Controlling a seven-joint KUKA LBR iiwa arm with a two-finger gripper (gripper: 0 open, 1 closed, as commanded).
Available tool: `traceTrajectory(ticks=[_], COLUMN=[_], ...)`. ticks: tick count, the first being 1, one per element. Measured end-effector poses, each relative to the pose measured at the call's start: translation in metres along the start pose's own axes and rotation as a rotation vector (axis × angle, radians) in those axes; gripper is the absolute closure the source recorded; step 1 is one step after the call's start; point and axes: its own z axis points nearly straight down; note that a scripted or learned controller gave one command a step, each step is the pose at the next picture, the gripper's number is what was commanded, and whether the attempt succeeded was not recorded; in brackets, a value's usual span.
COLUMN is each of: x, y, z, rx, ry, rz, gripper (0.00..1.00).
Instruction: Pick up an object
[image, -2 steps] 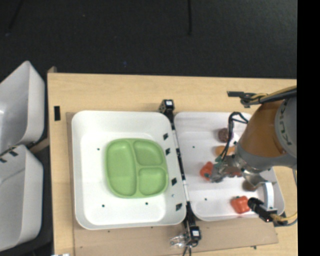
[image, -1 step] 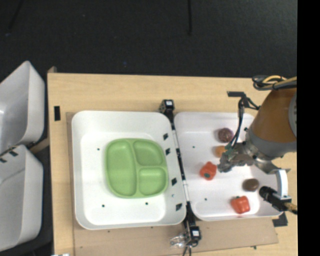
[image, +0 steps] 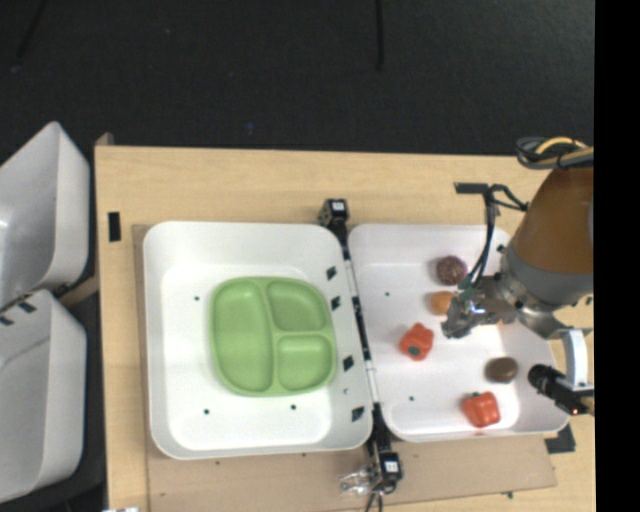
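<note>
The right bin (image: 400, 260) holds several small objects: a dark purple round one (image: 451, 268) at the back, a small orange piece (image: 441, 301) below it, a red pepper-like piece (image: 417, 342) in the middle, a brown oval (image: 501, 370) and a red-orange piece (image: 481, 408) near the front. My gripper (image: 463, 317) hangs over the right bin, just right of the orange piece and up-right of the red pepper piece. Nothing shows between its fingers.
The left bin (image: 170, 300) carries a green divided plate (image: 272, 335). Clips sit along the seam between the bins (image: 352, 300). The arm's orange band (image: 560, 220) and grey wrist cover the right bin's right side. Wooden bench (image: 120, 200) surrounds both bins.
</note>
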Motion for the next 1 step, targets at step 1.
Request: traceTrajectory(ticks=[1], x=[0.0415], y=[0.0036], z=[-0.0065], rx=[0.001], ry=[0.001], rz=[-0.003], gripper=[1.00])
